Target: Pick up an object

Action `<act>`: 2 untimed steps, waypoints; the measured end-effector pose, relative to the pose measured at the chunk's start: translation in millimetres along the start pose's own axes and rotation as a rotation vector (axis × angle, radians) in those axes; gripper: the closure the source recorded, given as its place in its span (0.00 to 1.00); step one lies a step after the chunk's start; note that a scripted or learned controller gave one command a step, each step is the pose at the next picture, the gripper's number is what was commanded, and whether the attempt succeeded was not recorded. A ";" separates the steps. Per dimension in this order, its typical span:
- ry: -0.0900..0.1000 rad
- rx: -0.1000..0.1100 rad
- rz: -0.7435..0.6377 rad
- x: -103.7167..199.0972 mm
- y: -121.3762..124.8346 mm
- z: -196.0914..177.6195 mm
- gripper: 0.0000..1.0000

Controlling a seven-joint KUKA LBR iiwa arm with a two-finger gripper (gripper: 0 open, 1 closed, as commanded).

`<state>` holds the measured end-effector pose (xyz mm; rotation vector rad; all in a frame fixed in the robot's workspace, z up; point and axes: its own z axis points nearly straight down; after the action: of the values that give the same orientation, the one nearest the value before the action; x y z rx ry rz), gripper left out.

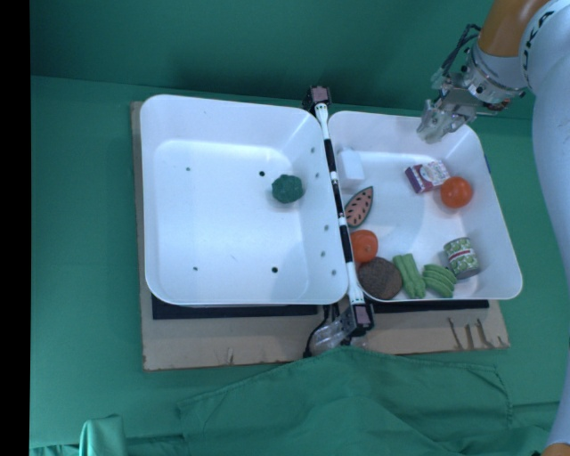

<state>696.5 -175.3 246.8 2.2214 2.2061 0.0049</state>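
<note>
- Green-covered tabletop [80,223] under a brown cardboard sheet [178,356] carrying two shallow white bins side by side.
- Left bin [178,125]: one dark green broccoli-like piece [288,189] lying toward its right side, near the divider, well apart from everything else.
- Black-and-white divider strip [334,191] running between the two bins from far edge to near edge.
- Right bin [499,267]: white block [351,165] at its left wall; watermelon slice [359,207] just below that; orange round fruit [363,245] below the slice; brown round patty [380,279] at the near edge, just beside the fruit.
- Further right in the same bin: two green bean pods [410,275] and [438,280] side by side near the front; small red-and-white carton [427,175] higher up, with a second orange fruit [456,192] just beside it on the right; patterned can [461,257] near the right wall.
- Tool [435,126] hovering over the far right corner of the right bin, above the carton and apart from it; nothing visible between the fingers; open or closed impossible to tell from this angle.
- Grey arm with orange band [512,22] entering from the upper right.
- Crumpled green cloth [356,401] along the near edge.
</note>
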 end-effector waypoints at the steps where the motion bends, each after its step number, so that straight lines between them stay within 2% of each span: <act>1: -0.001 -0.005 -0.005 -8.1 -49.5 42.0 1.00; 2: 0.001 0.001 -0.004 1.6 -69.6 50.6 1.00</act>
<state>627.4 -173.5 195.5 2.2177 2.2116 0.0051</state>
